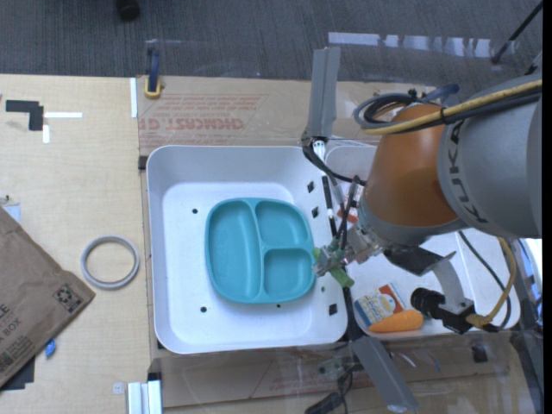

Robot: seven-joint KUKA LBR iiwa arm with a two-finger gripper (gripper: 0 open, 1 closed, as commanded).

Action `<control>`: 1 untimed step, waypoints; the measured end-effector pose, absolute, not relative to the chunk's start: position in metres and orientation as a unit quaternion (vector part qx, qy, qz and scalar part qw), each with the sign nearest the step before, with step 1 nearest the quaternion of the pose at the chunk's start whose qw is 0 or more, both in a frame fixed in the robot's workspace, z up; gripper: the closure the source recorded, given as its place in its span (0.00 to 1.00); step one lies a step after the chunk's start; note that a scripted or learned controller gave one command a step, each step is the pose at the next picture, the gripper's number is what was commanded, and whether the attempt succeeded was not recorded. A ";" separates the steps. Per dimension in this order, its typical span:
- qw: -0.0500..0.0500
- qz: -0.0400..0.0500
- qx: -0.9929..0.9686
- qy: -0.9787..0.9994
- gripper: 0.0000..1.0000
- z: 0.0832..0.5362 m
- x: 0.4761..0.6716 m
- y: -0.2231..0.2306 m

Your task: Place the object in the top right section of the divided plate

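arm (431, 171) over right bin | claw (332, 264) grips green object (339, 274) | beside divided plate (259, 250) right rim

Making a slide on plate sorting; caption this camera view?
KUKA arm's gripper beside a teal divided plate in the left bin.

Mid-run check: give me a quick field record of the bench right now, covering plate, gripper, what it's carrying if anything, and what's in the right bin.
plate: teal divided plate, three sections, lying flat in the left bin
plate contents: nothing in any section
gripper: gripper at the plate's right edge, over the wall between the bins
held item: small green object at the fingertips; a grasp cannot be confirmed
right bin: orange carrot-like object and a small printed packet
outside bins: grey ring on the bench, left of the left bin
task state: not yet placed
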State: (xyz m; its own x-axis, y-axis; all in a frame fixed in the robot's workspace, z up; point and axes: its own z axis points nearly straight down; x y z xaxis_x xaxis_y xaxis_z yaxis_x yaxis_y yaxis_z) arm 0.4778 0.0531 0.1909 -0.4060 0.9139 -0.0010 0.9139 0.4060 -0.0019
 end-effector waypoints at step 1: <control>-0.001 0.000 -0.434 -0.901 1.00 0.109 0.478 0.102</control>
State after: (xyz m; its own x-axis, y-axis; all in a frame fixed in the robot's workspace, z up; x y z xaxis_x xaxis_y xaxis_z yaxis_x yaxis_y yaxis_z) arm 0.4783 0.1023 0.1095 -0.6227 0.7825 -0.0016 0.7825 0.6227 0.0018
